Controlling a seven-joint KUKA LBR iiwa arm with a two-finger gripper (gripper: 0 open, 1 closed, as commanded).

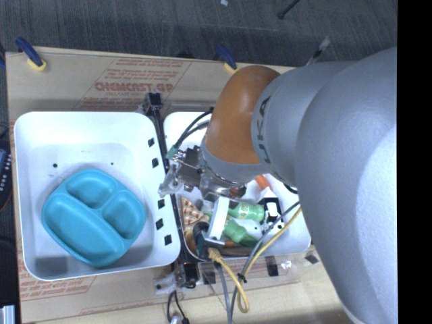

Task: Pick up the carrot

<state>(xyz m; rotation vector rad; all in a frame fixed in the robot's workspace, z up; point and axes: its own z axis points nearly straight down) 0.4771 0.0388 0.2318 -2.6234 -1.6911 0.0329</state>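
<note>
Red print runs across the brown cardboard sheet (128,79) lying on the counter at the far side of the left bin (40,130). Its largest line reads roughly "CHEMCAST GP"; the smaller lines above and below it are too blurred to read. More red lettering shows on the cardboard at the near left corner (54,285), also unreadable.

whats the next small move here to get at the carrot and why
Probably a short lift straight up to open the view. The arm hangs low over the right bin and covers most of what lies in it; beneath it a green bottle and a sliver of something orange show, too little to tell whether it is the carrot. The blue tray lies alone in the left bin.
</note>
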